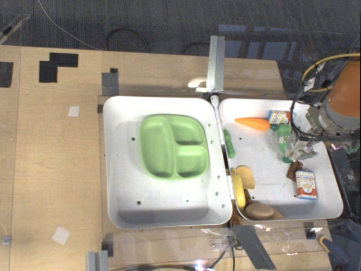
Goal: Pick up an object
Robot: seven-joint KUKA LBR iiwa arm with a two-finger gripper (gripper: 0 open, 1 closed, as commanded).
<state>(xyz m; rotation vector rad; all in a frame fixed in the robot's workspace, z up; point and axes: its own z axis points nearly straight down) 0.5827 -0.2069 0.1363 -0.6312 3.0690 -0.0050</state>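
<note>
Two white bins sit side by side on the wooden bench (51,168). The left bin (121,196) holds a green three-compartment tray (172,145), roughly in its middle, tilted a bit.

The right bin (327,205) holds the clutter. A carrot (252,123) lies near the far edge, tip pointing left. Just right of it, touching or nearly so, is a small blue-and-white carton (278,117). A green stick-like item (228,143) lies along the left wall, close to the divider. A yellow banana (243,182) lies at the near-left part, with a tan rounded object (259,210) just beside it at the near corner — cannot tell what it is, maybe a potato or bread roll. A small red-and-white box (305,184) stands near the right side of the bin, with a dark brown piece (294,170) just above it, touching or nearly so.

The arm (344,97) comes in from the right, grey with the orange band visible, cables looped above it. The gripper (297,150) is low over the right bin, between the carton and the red-and-white box. A green object (284,134) lies right at the gripper's far-left side — too blurred to name. Whether the gripper is apart or together, cannot tell; metal parts blur together there, and nothing is clearly seen between them.
</note>
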